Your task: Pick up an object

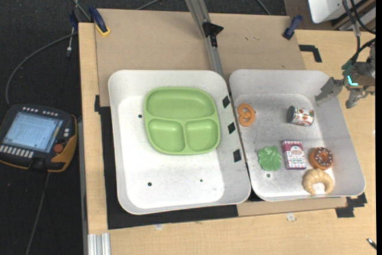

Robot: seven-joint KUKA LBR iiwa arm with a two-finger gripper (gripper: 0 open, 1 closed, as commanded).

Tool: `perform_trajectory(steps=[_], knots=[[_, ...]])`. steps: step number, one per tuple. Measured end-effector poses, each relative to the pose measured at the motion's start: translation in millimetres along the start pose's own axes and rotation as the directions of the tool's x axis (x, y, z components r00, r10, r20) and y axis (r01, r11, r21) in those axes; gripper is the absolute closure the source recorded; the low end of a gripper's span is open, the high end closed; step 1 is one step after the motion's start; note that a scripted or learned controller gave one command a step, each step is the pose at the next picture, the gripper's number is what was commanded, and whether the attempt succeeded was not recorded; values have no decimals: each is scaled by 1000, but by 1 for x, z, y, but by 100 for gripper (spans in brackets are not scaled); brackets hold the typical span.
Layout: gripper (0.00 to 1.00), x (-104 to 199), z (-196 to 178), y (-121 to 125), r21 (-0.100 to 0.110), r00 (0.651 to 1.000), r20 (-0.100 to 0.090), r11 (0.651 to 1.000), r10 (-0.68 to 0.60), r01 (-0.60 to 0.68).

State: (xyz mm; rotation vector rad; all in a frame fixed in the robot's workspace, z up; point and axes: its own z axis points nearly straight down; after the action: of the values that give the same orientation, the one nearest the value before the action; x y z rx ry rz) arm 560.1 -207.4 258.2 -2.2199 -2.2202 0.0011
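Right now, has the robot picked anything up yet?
Not yet. The gripper sits at the right bin's far edge with nothing between its fingers. The can, croissant and other items lie in that bin, so the whole pick remains.

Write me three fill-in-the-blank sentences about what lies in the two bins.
1. The green divided plate lies in the ____ bin.
2. The plate has ____ compartments.
3. In the right bin, the croissant lies nearest the ____ edge of the camera view.

Missing words: left; three; bottom
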Motion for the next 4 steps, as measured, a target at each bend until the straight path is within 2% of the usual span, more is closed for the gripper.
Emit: perform_trajectory(steps=[1, 2, 4], knots=[[0, 0, -1, 0, -2, 1000, 1, 1000, 0, 0], [0, -5, 55, -8, 4, 1000, -2, 1000, 1, -1], [0, 11, 147, -6, 3, 1000, -2, 1000, -1, 1]])
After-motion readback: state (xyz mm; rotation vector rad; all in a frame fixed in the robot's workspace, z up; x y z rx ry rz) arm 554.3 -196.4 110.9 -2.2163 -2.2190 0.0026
